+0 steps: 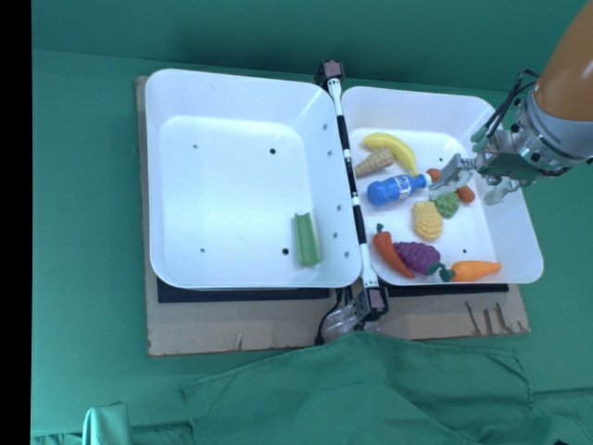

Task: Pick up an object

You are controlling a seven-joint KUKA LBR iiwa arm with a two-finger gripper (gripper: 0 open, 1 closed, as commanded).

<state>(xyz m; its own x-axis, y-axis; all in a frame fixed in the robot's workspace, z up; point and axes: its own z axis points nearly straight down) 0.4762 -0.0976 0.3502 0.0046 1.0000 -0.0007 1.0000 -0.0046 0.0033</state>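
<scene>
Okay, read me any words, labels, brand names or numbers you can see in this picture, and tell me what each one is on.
No text can be read anywhere in this view.
Blue bottle in the right bin: it has a pale band like a label, too small and blurred to read.
Banana, corn, grapes, both carrots, celery stick: no markings visible.
Both bins and the cardboard base: plain, no print visible.

No words, numbers or signs to read anywhere. A white band around the blue bottle (397, 189), maybe a label, but too small and blurry to make out any letters. Nothing written on the white bins (232, 100) or on the brown board (241, 341) under them.
</scene>
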